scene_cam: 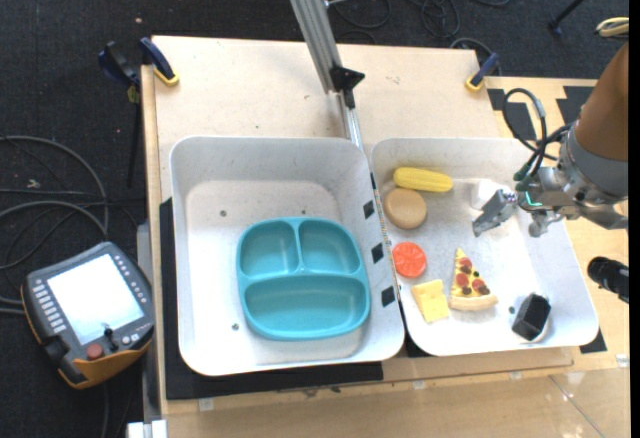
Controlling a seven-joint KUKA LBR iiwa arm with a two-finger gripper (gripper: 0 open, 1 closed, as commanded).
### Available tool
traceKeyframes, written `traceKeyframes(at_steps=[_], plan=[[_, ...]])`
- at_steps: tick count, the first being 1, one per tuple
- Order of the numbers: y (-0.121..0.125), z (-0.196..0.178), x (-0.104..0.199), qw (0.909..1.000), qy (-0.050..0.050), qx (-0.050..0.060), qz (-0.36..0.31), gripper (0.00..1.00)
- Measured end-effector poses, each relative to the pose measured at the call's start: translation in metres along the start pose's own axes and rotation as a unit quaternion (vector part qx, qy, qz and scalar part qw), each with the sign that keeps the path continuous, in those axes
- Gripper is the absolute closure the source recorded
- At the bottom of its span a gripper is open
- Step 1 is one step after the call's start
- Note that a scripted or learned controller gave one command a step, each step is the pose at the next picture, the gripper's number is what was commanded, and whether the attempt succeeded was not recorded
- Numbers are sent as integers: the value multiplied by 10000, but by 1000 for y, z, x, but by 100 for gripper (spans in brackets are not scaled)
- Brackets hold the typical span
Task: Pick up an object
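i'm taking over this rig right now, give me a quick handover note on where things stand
Gripper: over the upper right part of the right bin, nothing seen between its fingers; whether they are open or shut cannot be told.

Right bin holds: corn cob at the top, brown bun just below it, tomato slice, cheese wedge, pizza slice, and a black object near the lower right corner.

Left bin holds a teal divided tray.

Done: nothing picked up yet.

Left: close on one object and lift it. The pizza slice looks nearest to the gripper.
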State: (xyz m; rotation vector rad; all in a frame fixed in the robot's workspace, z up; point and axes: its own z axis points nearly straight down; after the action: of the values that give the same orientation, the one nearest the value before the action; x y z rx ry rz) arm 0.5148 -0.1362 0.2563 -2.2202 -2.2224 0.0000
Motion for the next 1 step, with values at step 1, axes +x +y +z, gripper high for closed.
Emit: traceKeyframes(at_steps=[1], plan=[[4, 44, -1, 10000, 1, 23, 5, 0]])
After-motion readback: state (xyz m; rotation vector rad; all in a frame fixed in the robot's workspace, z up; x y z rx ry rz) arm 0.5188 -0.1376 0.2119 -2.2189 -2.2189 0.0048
